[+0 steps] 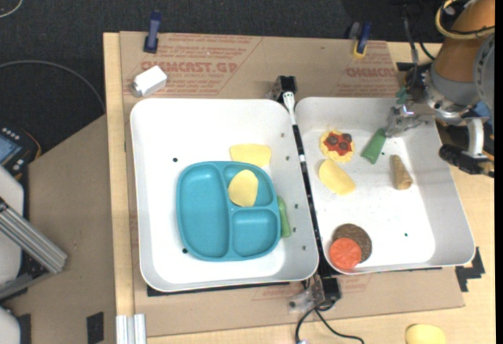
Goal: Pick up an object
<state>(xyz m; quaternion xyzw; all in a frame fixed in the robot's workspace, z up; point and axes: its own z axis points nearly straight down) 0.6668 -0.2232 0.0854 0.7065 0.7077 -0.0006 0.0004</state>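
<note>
— Looking at the claw, we find it over the far right part of the right bin, with a green piece just below and left of it. Is that piece held?

— We cannot tell. The piece is a short, flat, dark green strip, tilted, its upper end right at the claw's tip. How wide the claw stands we cannot tell either.

— What else lies near the claw?

— We count one brown cylinder just below it, one round yellow disc with red and dark topping to its left, one plain yellow wedge below that, and one orange-red disc on a brown one well below, at the near rim.

— And farther left?

— We see a left bin with one teal tray, three compartments. One yellow oval lies in its upper right compartment, one yellow slab just beyond the tray, one green sliver at the tray's right edge.

— So two bins?

— Two, side by side.
</note>
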